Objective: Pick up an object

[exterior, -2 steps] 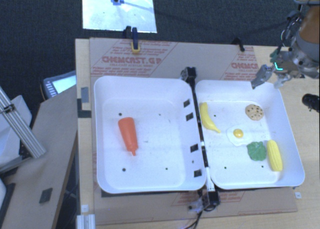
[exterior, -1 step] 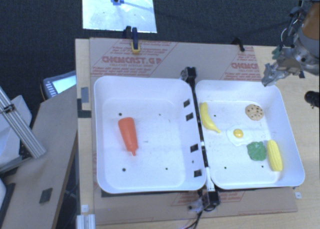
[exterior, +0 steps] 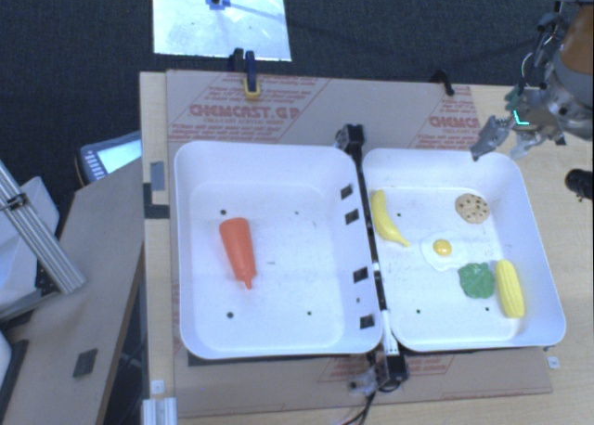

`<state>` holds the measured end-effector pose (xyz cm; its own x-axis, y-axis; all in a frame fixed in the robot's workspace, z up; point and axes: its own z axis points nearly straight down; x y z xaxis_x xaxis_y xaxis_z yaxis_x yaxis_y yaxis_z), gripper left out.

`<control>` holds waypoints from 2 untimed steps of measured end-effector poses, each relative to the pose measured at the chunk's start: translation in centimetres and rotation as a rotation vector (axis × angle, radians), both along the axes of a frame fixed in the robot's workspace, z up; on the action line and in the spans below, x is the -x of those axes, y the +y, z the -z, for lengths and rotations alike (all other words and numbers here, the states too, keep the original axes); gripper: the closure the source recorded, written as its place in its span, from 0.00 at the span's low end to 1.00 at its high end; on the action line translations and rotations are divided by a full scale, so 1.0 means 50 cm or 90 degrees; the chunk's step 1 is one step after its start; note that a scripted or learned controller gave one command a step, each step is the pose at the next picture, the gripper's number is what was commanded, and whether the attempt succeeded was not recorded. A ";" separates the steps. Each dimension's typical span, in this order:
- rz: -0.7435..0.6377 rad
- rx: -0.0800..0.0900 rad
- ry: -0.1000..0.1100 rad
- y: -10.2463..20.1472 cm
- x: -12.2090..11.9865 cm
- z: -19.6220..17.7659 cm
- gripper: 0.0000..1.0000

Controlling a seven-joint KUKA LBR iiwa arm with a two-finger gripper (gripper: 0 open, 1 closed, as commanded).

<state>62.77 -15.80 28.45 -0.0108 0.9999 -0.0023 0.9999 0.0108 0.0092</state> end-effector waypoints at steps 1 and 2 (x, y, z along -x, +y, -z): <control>0.002 -0.004 0.008 0.136 0.188 0.018 0.00; 0.003 -0.001 0.002 0.129 0.180 -0.006 1.00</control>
